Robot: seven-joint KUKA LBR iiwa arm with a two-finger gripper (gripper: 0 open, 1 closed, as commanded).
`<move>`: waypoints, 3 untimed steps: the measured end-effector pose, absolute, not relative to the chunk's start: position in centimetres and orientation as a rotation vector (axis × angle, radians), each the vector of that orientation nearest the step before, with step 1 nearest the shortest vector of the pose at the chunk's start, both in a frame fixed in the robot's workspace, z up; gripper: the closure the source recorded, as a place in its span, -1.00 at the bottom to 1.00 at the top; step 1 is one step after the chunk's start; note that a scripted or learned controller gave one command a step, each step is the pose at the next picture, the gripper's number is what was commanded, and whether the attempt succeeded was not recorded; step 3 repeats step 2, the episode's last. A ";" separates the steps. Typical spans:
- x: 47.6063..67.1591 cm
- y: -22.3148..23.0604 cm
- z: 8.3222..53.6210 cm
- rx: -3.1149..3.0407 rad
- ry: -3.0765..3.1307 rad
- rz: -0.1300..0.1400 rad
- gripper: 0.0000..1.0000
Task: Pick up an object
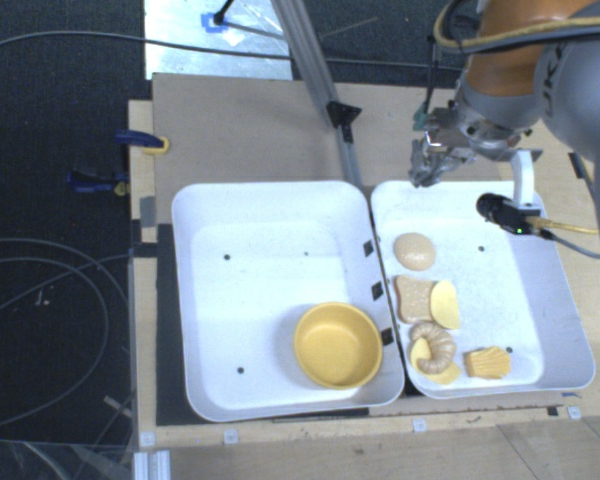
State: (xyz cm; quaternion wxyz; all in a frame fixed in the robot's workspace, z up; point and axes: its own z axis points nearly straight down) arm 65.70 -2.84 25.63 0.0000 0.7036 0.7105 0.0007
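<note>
While arm reaches from right, pincer (427,173) hovers over right bin (560,298) rim (grip state unclear).

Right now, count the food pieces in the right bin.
5: round bun farthest back, toast slice, chip beside it, croissant near the front, ridged wedge front right.

No readable text or labels.

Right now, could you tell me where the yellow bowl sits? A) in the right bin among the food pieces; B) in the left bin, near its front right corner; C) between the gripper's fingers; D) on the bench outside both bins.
B: the yellow bowl rests on the floor of the left bin, near its front right corner.
</note>
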 end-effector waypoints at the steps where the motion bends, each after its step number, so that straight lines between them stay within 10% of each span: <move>1: 64.9 1.9 24.2 2.211 2.233 0.002 1.00; 3: 64.6 7.5 24.2 2.209 2.234 0.005 1.00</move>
